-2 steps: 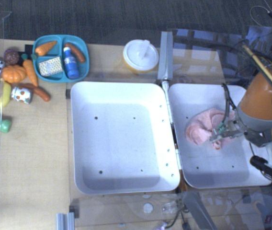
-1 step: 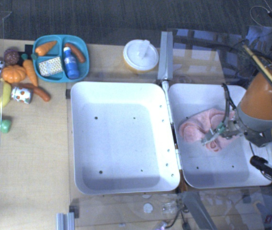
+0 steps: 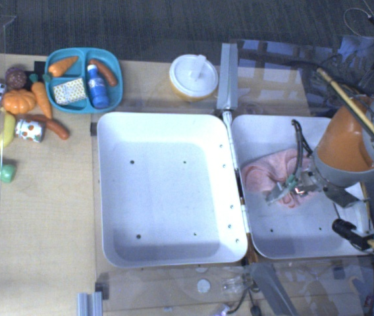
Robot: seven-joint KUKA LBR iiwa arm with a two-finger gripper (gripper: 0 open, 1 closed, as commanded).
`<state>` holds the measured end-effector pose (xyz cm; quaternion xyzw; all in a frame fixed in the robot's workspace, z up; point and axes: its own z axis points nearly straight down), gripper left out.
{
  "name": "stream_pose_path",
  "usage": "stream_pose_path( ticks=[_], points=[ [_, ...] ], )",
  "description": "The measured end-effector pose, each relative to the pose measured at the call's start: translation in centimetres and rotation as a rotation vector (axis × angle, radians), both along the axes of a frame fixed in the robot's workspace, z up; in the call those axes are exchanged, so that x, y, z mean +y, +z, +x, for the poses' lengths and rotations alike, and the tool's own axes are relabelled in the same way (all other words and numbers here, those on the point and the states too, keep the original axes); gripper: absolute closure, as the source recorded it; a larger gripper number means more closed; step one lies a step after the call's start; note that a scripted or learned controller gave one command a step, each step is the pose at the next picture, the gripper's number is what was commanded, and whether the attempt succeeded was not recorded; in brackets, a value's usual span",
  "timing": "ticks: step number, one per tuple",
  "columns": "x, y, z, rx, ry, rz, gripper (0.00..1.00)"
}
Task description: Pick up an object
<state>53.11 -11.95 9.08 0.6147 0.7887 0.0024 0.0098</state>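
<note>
The arm with its orange band (image 3: 342, 143) reaches in from the right and hangs low over the right bin (image 3: 292, 239). The gripper (image 3: 286, 191) is down at the pink cloth (image 3: 272, 171), which lies crumpled in the left half of this bin, near the wall shared with the left bin (image 3: 164, 189). The fingers point toward the lower right edge of the cloth and seem to touch it there. If the jaws are spread or pressed together I cannot tell, because the fingertips are small and mix with the folds of the cloth. I also cannot say that the cloth is between them.

The cloth is the one object lying in the bins, so I judge it is the thing to pick up. The step in hand seems to be the grasp itself: the gripper is at the object, but the lift is not yet done, since the cloth rests on the bin floor.

The next move calls for closing firmly on a fold and then rising straight up. Soft cloth can slip out of a thin pinch, so the fingers should take a thick fold, not only the edge.
</note>
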Motion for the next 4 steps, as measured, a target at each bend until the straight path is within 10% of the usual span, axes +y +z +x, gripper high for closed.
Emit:
stream_pose_path(
  ticks=[1, 2, 4],
  points=[
    [-0.1, 1.0, 0.2, -0.006, 0.001, -0.003, 1.00],
    [-0.1, 1.0, 0.2, -0.005, 0.001, -0.003, 0.00],
    [-0.6, 0.0, -0.8, 0.000, -0.064, 0.001, 0.00]
  ],
)
